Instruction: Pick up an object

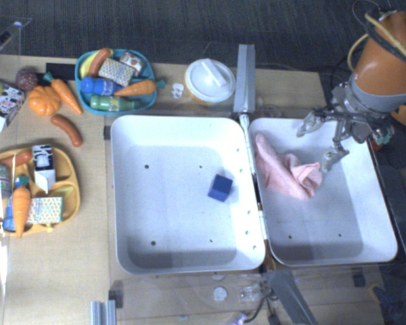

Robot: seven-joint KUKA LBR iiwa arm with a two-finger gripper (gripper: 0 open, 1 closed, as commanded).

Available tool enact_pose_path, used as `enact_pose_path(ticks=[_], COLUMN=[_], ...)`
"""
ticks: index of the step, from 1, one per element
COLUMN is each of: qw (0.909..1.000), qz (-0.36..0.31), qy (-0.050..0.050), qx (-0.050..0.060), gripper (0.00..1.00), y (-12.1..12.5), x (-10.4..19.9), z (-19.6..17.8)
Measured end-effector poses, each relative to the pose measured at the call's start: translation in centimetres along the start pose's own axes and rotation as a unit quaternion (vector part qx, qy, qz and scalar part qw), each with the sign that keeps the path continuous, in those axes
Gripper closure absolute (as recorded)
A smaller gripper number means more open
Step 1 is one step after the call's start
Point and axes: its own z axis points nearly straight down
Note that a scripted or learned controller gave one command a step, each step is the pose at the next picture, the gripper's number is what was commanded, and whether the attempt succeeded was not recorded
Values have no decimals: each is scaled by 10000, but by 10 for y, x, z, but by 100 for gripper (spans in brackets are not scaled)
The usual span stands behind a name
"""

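Note:
A small blue cube (220, 187) lies in the left bin (132, 181), right of its middle. A crumpled pink cloth (283, 168) rests in the right bin (365, 235), along its left side. My gripper (316, 147) hangs over the upper part of the right bin, just right of the cloth. Its fingers are spread open with nothing between them. The lower fingertip (328, 161) is close to the cloth's right edge; I cannot tell whether it touches.
A metal divider (243, 80) stands between the bins at the back. A white lidded bowl (210, 81), a blue basket of toy food (116, 81) and a yellow plate of toys (30, 188) sit outside the bins, left and behind.

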Motion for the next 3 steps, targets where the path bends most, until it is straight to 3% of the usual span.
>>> enact_pose_path(ticks=[1, 2, 3], qw=[9967, 9862, 9787], qz=[-817, -1657, -2050], qy=[6, -49, -83], qx=[-4, 50, 81], gripper=[0, 0, 0], y=[-48, -23, 35], x=[29, 13, -14], z=[-14, 80, 96])
